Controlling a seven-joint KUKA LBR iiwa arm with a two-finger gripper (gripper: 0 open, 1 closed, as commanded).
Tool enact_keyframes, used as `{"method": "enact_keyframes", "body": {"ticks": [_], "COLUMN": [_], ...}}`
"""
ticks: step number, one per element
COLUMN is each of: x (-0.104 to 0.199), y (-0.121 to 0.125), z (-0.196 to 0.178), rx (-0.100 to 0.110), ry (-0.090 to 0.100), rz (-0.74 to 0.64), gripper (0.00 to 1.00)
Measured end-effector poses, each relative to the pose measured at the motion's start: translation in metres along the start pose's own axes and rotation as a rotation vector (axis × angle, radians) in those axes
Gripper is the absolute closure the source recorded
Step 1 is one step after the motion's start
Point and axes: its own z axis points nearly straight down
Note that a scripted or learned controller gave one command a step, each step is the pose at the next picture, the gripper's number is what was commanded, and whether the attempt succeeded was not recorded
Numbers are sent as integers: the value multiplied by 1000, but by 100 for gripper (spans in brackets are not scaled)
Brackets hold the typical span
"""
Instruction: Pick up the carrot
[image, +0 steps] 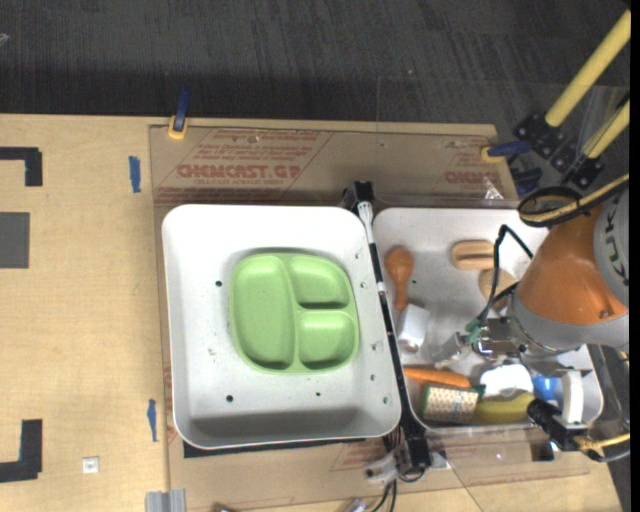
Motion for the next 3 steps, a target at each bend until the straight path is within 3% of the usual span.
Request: {"method": "enact_keyframes", "body": {"ticks": [1,2,3], "x": [10,5,2], "y": [-1,-1,4], "z": [7,6,-6], "rx": [2,4,-16], "ry": [-3,0,-15], "rz": [-48,-295,-292], "gripper": [0,0,100]}}
